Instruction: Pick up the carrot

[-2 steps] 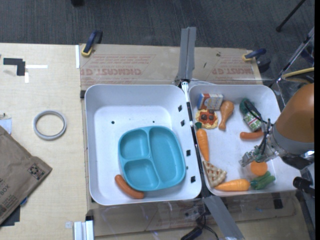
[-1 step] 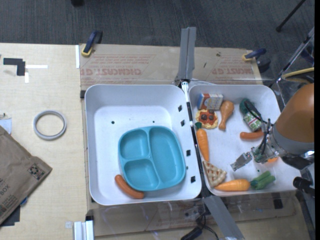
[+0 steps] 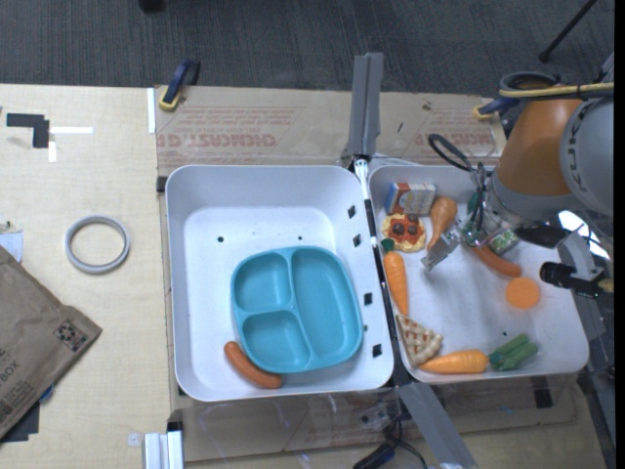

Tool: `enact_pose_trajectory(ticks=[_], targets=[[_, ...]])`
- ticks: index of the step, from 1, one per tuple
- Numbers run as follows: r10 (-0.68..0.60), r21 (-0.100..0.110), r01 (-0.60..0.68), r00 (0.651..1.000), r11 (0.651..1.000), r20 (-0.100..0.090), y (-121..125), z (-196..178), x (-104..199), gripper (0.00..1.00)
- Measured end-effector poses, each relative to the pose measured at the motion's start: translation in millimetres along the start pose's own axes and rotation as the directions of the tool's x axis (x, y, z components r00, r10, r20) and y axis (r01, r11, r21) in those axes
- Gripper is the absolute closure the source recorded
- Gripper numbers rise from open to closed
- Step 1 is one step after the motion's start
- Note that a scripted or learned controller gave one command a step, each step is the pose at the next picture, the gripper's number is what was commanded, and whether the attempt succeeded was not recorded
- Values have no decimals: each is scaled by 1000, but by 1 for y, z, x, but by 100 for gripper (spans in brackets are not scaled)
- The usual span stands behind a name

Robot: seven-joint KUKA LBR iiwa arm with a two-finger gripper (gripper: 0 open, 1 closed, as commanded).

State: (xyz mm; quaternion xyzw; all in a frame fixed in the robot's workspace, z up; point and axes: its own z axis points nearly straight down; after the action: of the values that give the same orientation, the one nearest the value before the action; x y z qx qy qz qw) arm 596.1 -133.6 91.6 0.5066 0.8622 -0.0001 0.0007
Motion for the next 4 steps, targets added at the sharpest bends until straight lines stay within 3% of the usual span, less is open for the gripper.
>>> enact_pose_trajectory(ticks=[1, 2, 3, 4], targets=[[67, 0, -67, 998, 998, 2, 46, -1, -30, 0], [534, -4, -534, 845, 845, -25, 39, -7, -75, 0], [425, 1, -425, 905, 905, 1, -24, -117, -60, 0], [329, 3, -329, 944, 944, -4, -79, -17, -56, 0]])
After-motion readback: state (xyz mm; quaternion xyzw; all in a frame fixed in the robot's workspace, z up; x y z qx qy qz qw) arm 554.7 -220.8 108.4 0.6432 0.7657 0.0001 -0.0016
